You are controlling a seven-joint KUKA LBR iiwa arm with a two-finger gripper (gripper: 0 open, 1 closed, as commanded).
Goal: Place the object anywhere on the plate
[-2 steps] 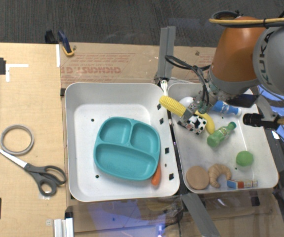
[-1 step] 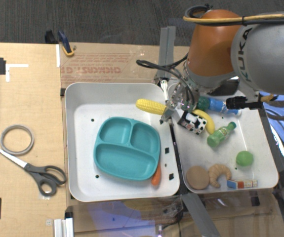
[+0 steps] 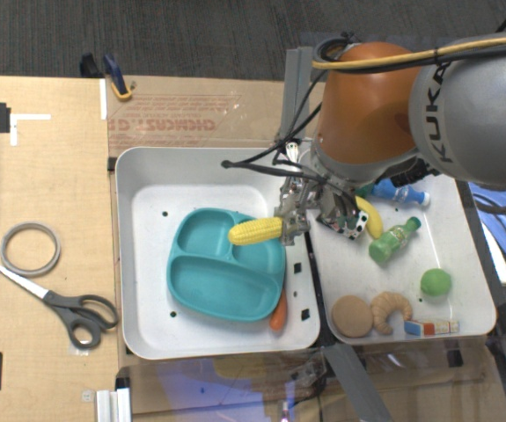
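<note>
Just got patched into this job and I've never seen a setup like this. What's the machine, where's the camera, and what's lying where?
One camera looks down at a slant on two white bins. The grey and orange arm reaches in from the right. Its gripper is at the right end of a corn cob lying across the teal plate in the left bin. A carrot lies beside the plate. The right bin holds a green bottle, a green ball and a croissant. Scissors and a tape roll lie outside.

"KUKA" — black letters, running down the grey arm [image 3: 464,121]. Red print on cardboard [image 3: 191,121] — mirrored, unreadable.
</note>
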